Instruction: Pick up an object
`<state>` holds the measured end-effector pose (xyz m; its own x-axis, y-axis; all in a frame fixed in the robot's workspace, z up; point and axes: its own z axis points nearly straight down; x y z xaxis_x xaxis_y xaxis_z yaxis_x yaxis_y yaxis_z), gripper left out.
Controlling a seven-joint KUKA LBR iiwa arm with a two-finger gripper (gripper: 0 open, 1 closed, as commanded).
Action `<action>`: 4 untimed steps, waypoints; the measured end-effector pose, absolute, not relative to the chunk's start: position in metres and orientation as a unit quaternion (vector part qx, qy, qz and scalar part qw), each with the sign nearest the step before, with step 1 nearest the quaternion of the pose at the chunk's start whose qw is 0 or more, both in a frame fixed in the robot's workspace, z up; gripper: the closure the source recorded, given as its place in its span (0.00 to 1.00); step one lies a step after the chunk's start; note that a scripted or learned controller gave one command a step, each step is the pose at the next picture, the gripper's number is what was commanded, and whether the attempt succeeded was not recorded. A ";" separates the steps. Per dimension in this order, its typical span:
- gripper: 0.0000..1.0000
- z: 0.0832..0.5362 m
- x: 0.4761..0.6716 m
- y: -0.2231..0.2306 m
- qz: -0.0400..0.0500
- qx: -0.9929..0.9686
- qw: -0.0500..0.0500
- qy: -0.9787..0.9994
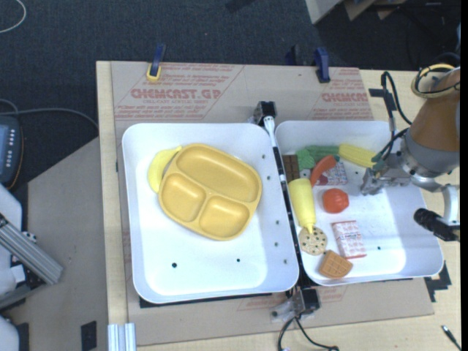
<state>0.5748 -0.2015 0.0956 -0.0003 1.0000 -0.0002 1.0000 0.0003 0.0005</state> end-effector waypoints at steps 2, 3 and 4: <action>1.00 0.198 0.561 -0.203 0.001 0.707 0.003 0.707; 1.00 0.227 0.562 -0.204 0.001 0.707 0.003 0.708; 1.00 0.217 0.549 -0.155 0.000 0.706 -0.002 0.708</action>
<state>0.5494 -0.1547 0.2167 -0.0036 1.0000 0.0022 1.0000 0.0037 -0.0027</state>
